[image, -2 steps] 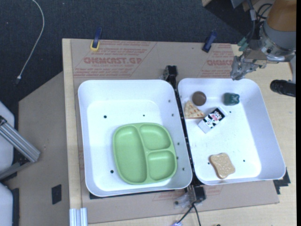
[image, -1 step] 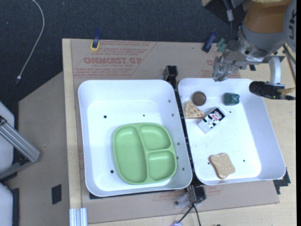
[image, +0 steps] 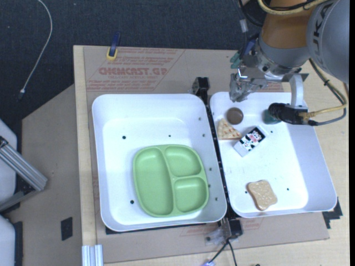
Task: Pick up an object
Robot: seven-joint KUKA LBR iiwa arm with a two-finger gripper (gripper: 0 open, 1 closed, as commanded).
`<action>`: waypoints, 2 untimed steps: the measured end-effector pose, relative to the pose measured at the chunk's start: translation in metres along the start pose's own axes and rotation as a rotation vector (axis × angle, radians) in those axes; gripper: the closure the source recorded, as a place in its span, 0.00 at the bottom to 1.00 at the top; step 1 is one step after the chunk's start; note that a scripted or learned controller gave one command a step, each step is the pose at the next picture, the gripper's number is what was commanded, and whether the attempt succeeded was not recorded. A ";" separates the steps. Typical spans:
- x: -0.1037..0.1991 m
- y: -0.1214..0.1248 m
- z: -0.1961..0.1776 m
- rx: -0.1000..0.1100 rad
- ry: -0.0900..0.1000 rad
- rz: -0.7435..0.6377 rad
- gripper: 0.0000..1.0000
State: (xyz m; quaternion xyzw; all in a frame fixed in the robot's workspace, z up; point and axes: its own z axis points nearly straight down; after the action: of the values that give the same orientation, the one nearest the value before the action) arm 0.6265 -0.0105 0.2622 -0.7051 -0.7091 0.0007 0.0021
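- I see the gripper hanging over the far left corner of the right bin; whether it is wide or narrow I cannot tell; nothing visibly sits in it
- Just below it lies a round brown piece; beside that a tan cracker-like piece against the bin's left wall; next, a small black-and-white box
- A toast-shaped piece rests near the front edge, apart from the rest
- The left bin holds a green divided plate
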 end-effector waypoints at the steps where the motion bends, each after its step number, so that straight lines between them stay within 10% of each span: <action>1: 0.046 -0.016 0.004 -0.001 0.000 0.000 1.00; 2: 0.097 -0.030 0.005 -0.001 0.001 -0.001 1.00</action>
State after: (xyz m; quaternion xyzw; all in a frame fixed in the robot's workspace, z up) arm 0.5955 0.0859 0.2575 -0.7049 -0.7093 0.0002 0.0020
